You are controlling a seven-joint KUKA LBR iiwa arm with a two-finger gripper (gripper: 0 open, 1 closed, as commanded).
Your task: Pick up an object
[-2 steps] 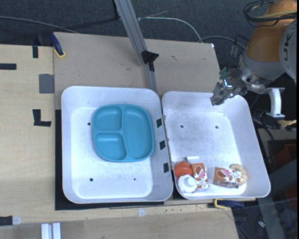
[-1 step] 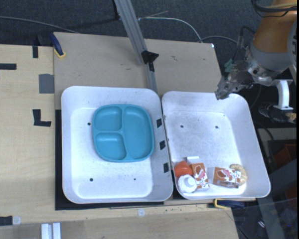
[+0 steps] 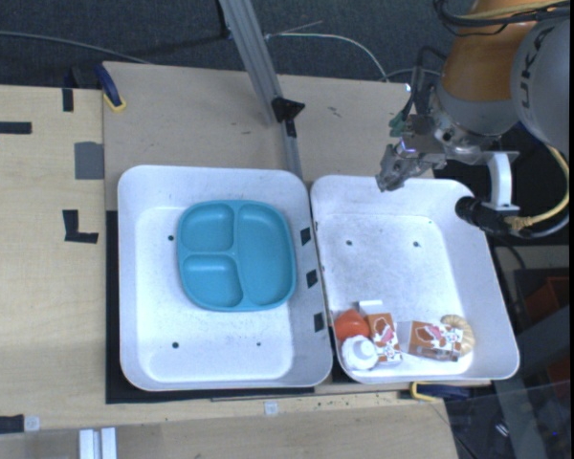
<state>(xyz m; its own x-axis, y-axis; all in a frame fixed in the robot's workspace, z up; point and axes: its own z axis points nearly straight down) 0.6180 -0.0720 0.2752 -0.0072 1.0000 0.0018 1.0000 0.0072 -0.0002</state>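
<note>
Small objects lie crowded in the near corner of the right bin: an orange-capped white bottle and two printed packets, hard to tell apart. Left bin holds a teal divided plate. Whether the gripper at the right bin's far rim is open I cannot tell, and it holds nothing visible.
</note>
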